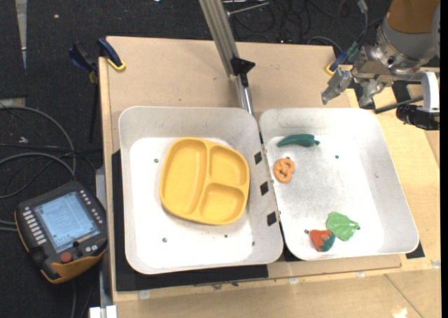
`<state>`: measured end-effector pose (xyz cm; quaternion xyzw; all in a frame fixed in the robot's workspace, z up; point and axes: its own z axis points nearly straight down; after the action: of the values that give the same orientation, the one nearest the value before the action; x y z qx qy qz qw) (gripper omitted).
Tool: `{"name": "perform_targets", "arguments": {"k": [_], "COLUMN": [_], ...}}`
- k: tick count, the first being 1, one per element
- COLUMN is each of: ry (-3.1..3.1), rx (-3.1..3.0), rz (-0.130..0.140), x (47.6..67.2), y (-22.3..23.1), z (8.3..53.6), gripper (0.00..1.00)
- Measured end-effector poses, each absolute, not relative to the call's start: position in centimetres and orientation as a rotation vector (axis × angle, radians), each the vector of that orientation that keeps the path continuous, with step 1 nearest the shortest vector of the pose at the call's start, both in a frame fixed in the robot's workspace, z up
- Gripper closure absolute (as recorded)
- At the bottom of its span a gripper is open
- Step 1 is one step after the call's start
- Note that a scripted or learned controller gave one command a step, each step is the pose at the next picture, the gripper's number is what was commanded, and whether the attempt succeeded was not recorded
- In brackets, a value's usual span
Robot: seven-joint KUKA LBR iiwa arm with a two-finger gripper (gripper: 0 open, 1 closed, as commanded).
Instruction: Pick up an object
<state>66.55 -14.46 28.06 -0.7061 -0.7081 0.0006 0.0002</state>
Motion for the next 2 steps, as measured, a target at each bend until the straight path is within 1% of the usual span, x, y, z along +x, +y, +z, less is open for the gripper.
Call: {"name": "perform_targets", "arguments": {"k": [1, 2], "ry": [-2.224, -2.223], "rx": [-2.218, -2.216], "rz": [0.002, 0.005], "x": [66.5, 66.8], "y": [-14.5, -13.8], "z": [28.1, 23.4], "gripper": [0.00, 0.00]}}
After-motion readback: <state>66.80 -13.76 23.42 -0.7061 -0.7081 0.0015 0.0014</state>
